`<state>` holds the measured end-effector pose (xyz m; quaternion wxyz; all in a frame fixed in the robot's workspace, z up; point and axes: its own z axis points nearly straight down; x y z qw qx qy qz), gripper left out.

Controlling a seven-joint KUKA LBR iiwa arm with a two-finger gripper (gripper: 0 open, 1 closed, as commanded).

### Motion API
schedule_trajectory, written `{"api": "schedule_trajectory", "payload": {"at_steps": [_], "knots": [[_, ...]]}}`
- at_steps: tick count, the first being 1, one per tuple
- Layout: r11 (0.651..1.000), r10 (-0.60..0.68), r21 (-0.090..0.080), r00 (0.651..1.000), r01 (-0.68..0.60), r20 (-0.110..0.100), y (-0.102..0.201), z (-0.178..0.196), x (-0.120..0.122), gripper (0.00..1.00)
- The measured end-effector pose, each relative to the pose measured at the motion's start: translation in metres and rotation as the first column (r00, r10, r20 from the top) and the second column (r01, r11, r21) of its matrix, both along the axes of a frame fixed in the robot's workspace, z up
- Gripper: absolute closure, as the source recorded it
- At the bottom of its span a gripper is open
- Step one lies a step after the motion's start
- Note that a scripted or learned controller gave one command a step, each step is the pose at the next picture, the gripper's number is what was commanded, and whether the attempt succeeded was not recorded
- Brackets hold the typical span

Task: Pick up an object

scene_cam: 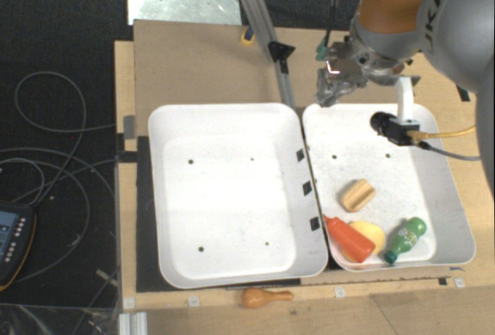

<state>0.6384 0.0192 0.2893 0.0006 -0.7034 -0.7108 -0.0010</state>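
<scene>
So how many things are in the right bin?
4, near its front: a tan block, an orange carrot, a yellow piece beside it, and a green bottle. More could hide under the arm.

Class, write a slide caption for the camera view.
Claw above the right bin's far edge; carrot, bottle near front.

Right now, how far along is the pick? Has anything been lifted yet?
Nothing looks lifted. The wooden block, carrot, lemon and green bottle all lie in the right bin. The pincer hangs over that bin's far left corner, away from the pieces, with nothing seen in it. Left to do: move over a piece, descend, grip and lift.
</scene>
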Motion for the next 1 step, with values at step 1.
{"api": "schedule_trajectory", "payload": {"at_steps": [1], "knots": [[1.000,-0.001,-0.001,1.000,0.001,-0.002,0.0476,-0.0254,-0.0130,1.00]]}}
